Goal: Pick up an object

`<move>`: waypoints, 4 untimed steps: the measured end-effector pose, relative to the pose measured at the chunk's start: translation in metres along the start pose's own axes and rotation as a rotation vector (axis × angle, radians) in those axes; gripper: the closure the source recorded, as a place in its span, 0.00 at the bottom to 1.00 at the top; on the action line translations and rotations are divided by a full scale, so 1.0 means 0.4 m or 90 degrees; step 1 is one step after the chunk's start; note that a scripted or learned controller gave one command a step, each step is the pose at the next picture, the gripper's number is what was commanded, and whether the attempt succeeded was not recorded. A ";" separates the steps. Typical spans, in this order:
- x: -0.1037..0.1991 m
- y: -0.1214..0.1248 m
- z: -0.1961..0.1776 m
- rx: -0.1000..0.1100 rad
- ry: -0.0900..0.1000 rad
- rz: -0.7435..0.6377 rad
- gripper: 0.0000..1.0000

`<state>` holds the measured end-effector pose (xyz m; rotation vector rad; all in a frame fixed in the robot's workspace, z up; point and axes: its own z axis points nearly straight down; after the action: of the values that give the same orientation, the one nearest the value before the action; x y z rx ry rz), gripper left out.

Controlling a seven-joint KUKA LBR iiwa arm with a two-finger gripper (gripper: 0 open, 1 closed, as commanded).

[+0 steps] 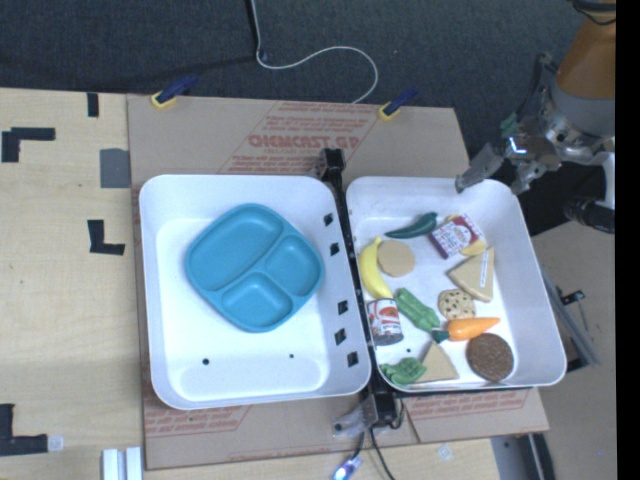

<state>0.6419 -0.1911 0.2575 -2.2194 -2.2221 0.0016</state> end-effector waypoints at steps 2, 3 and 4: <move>0.138 -0.311 -0.175 -0.002 0.000 0.000 0.00; 0.241 -0.399 -0.192 0.001 0.001 -0.002 0.00; 0.237 -0.395 -0.215 0.001 0.000 -0.001 1.00</move>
<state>0.4840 -0.0964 0.3439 -2.2162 -2.2236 0.0020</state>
